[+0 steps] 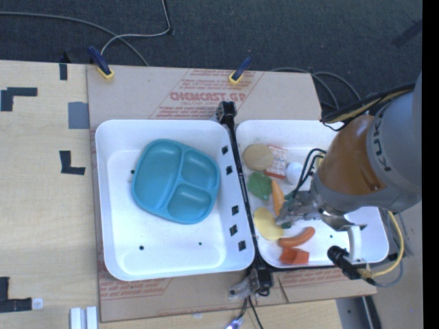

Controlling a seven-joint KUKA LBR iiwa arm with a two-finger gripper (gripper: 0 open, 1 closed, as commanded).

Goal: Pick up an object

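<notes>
You have a cluster of small toy-food pieces along the left side of the right-hand shallow white bin (312, 130). At the top lies a tan, rounded bread-like piece (258, 156), with a small red-and-white packet (278, 162) just beside it on the right. Below those sits a green rounded piece (260, 185), touching a narrow orange carrot-shaped piece (277, 196) on its right. Lower still is a pale yellow rounded piece (267, 223), then a red-orange sausage-shaped piece (298, 236), and a small red block (295, 256) near the bin's front edge.

Your two-finger gripper (288, 213) is down in this cluster, right of the yellow piece and just below the carrot piece. The grey arm with its orange band (348, 157) covers much of it, so you cannot tell how the jaws stand or whether anything is between them.

The left-hand shallow white bin (110, 204) holds a light blue divided plastic plate (175, 180), lying slightly turned. Both bins rest on a sheet of brown cardboard (158, 91).
</notes>
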